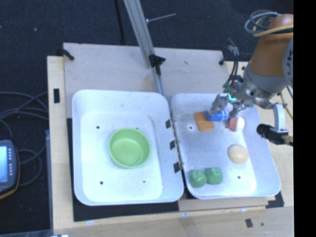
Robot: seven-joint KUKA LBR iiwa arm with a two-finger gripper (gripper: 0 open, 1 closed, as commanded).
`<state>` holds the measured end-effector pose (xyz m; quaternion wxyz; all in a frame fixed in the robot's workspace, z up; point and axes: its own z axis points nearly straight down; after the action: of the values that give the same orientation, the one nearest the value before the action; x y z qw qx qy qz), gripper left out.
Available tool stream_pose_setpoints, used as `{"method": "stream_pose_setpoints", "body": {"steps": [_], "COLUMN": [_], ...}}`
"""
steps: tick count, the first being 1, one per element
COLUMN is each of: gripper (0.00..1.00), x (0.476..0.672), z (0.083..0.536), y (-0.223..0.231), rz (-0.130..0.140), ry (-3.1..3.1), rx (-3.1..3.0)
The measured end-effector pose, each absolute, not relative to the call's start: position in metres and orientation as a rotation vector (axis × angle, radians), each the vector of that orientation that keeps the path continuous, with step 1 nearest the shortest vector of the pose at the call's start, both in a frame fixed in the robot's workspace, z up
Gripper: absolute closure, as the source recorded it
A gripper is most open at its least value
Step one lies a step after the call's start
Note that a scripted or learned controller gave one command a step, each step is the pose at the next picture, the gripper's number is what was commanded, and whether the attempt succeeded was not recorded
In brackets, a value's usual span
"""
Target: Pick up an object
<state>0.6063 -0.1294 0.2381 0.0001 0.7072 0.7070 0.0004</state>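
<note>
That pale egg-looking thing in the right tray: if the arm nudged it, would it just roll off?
Probably. The pale rounded object looks smooth and egg-shaped, so a push would likely send it wobbling across the right bin. It lies apart from the green pieces, so nothing nearby would stop it. Its curved surface may also slip from the jaws.

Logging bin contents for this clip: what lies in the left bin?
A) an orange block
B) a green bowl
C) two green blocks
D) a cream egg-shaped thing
B: the green bowl sits alone in the left bin, while the orange block, cream thing and green blocks all lie in the right bin.
</note>
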Motion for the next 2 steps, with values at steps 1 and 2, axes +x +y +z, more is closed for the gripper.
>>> {"method": "stream_pose_setpoints", "body": {"steps": [1,2], "gripper": [0.0,0.0], "x": [0.606,0.61], "z": [0.238,0.195], "y": [-0.129,-0.129], "rz": [0.001,-0.003], "ry": [2.221,2.222], "rx": [2.222,2.223]}}
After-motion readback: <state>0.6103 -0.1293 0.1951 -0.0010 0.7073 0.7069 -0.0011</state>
